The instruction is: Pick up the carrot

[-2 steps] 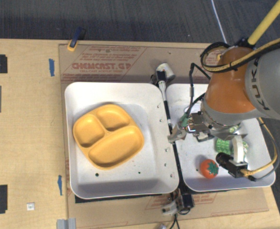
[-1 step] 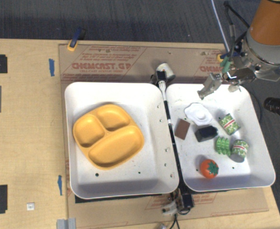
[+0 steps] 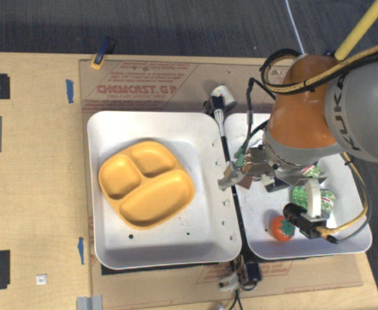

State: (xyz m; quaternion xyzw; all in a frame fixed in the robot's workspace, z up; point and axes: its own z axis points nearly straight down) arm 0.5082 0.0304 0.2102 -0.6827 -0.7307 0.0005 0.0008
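A small orange-red thing with a bit of green on top (image 3: pixel 280 228), seemingly the carrot, lies near the front of the right bin (image 3: pixel 350 241). The arm's orange band and grey wrist hang over that bin and hide much of its floor. My gripper (image 3: pixel 235 173) sits at the right bin's left wall, by the divide between the bins. That places it up and to the left of the orange thing, well apart from it. Nothing shows in the gripper's grasp.
A green and white item (image 3: pixel 317 197) lies in the right bin, just right of the wrist. The left bin (image 3: pixel 105 128) holds a yellow divided plate (image 3: pixel 147 183). A black rod with a white end (image 3: pixel 220 108) runs along the divide at the back.
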